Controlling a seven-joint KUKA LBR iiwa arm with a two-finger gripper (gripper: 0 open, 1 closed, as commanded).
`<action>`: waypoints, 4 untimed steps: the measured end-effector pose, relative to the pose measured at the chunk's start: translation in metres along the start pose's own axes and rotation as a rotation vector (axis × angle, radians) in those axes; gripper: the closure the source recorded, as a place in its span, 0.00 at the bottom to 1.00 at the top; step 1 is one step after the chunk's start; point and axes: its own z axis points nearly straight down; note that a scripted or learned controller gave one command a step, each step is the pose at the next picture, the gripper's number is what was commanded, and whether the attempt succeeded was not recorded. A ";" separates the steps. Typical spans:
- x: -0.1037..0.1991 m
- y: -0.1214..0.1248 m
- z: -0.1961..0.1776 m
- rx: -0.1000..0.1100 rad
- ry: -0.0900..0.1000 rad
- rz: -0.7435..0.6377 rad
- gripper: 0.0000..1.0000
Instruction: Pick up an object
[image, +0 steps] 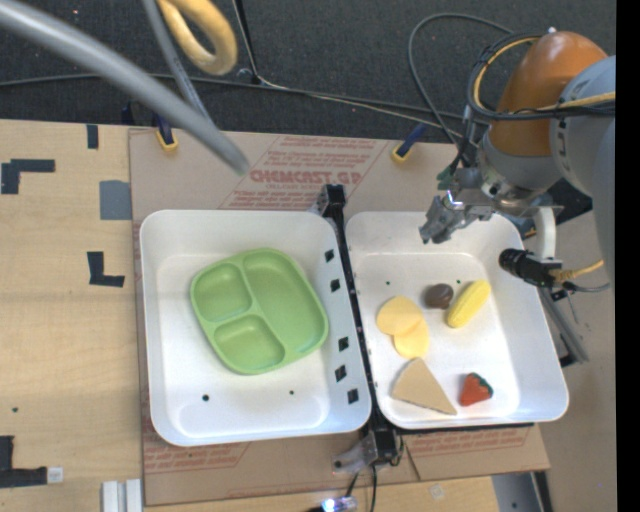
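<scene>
My gripper (437, 228) hovers over right bin's (545, 330) far edge; finger state cannot be told. Nothing held. Candidates below: corn cob (468, 303), brown lump (438, 295), strawberry (476, 388).

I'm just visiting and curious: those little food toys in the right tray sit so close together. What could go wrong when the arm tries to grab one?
The brown piece sits against the corn, so the gripper might nudge or catch both. The two yellow discs overlap and lie flat, so they may slip.
</scene>
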 end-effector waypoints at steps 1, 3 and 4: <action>0.045 -0.013 0.007 0.003 0.000 -0.002 1.00; 0.136 -0.057 0.003 0.004 0.000 -0.003 1.00; 0.188 -0.078 -0.010 0.003 0.002 -0.006 1.00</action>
